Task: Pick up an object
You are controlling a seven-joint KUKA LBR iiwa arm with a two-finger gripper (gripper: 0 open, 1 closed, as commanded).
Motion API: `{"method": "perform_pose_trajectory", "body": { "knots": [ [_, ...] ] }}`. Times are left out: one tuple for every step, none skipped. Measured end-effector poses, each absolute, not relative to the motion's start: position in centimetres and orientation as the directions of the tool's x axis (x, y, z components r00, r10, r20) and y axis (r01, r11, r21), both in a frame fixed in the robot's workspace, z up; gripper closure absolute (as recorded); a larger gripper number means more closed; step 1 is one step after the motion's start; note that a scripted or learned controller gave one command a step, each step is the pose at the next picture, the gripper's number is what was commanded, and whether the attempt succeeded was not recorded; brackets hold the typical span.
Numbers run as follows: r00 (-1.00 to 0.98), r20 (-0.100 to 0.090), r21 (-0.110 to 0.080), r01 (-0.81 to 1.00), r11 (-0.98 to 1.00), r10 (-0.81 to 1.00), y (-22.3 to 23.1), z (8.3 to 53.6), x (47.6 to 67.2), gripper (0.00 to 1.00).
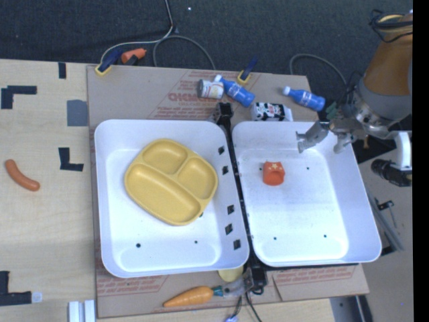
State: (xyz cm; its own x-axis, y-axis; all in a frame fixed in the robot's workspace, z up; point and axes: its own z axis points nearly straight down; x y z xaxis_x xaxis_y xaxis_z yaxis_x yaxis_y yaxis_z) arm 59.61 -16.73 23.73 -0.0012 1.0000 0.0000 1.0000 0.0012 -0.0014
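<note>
Two grey fingers of the gripper (323, 139) stand spread apart with nothing between them, hanging over the far right corner of the right bin (355, 210), close to its far rim. The arm (389, 79) comes in from the right, its orange band above the wrist.

One thing lies inside that bin: a small orange-red object (273, 173), squat and roughly as wide as it is long, so I see no long axis that would dictate how the fingers should turn. It sits in the far left part of the bin floor, nearer the divider between the bins than the right wall. From the gripper it lies leftward and a little toward the near edge, near but clearly apart. My guess is that the coming move is a short slide that way and then a drop straight down over it.

Further out, the left bin (110, 200) holds a yellow divided plate (171, 180) near its middle. Beyond the far rims, on the cardboard, lie two blue bottles (238, 91) (305, 98). A toy carrot (189, 296) rests at the near edge, and a small sausage (22, 175) on the bench's left side.
</note>
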Motion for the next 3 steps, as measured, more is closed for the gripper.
{"method": "perform_pose_trajectory", "body": {
  "knots": [
    [-0.003,-0.004,0.003,1.000,0.003,1.000,-12.1,7.9,58.7,0.00],
    [-0.002,0.001,0.001,1.000,0.002,1.000,-13.5,8.6,61.6,0.00],
    [-0.002,-0.004,0.006,1.000,0.002,1.000,-13.6,9.7,61.6,1.00]
  ]
}}
